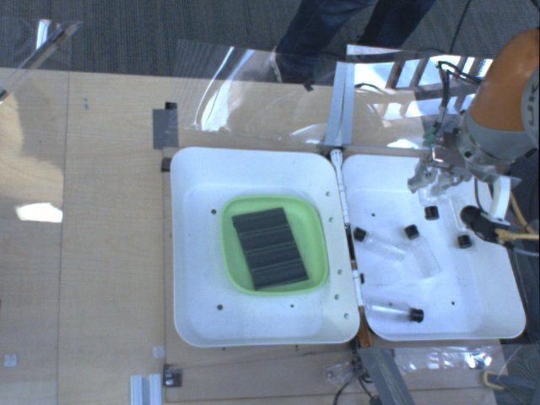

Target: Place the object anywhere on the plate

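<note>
The plate (314,241) is light green, square with rounded corners, and sits flat at the centre of the left bin (194,226). The object (269,248), a dark grey ribbed rectangular block, lies flat on the plate, slightly rotated, long axis running front to back.

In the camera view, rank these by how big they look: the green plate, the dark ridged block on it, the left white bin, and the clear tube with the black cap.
Largest to smallest:
1. left white bin
2. green plate
3. dark ridged block
4. clear tube with black cap, lying in the right bin
</note>
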You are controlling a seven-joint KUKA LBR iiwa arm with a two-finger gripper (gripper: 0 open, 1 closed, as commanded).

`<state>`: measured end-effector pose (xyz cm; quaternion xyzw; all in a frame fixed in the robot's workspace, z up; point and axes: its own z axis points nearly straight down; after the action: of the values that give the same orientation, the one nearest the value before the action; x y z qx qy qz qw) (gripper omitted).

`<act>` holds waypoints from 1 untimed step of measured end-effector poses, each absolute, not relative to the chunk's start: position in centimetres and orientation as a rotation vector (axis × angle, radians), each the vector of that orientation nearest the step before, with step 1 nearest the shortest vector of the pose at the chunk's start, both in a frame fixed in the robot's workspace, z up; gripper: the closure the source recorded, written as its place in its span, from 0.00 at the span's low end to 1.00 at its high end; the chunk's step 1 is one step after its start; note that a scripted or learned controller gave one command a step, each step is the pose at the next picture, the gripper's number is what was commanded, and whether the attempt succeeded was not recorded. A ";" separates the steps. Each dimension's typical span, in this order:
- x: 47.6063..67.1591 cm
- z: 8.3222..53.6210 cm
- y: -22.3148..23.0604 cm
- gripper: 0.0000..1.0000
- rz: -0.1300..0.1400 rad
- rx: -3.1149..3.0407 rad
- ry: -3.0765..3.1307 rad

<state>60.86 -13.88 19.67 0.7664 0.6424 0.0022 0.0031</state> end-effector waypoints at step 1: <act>60.9 19.7 -13.9 0.00 0.007 2.403 2.014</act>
<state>60.86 -13.89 19.68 0.7664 0.6424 0.0023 0.0031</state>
